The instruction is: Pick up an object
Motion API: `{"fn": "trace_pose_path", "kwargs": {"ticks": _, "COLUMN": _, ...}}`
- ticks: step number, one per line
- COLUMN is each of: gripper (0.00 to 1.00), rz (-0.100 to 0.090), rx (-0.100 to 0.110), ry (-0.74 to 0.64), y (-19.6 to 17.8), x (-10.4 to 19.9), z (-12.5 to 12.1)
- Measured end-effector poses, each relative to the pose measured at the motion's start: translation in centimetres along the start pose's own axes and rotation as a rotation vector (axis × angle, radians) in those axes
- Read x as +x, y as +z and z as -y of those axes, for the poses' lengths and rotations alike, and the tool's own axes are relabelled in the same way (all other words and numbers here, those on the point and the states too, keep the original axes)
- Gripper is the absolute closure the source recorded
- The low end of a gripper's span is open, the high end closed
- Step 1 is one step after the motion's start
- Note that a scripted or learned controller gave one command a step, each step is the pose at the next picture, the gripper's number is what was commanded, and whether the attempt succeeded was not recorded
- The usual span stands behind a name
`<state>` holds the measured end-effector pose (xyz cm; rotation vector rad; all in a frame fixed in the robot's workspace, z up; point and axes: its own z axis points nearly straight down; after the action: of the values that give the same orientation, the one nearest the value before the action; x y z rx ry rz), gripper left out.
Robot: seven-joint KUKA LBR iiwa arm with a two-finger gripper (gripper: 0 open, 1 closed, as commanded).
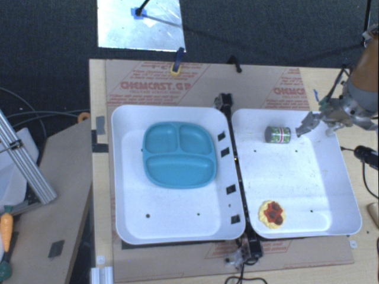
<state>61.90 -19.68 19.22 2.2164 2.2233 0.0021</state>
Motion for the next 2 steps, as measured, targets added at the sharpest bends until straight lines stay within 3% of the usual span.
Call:
{"fn": "trace_pose_path", "kwargs": {"ticks": 1, "gripper": 0.0, "rz": 0.005, "rx": -0.014, "ry": 0.001, "y": 7.6, "x": -1.0, "z": -4.8}}
{"fn": "trace_pose_path", "kwargs": {"ticks": 2, "gripper": 0.0, "rz": 0.006, "rx": -0.026, "ry": -0.003, "y": 9.0, "x": 4.8, "z": -5.7}}
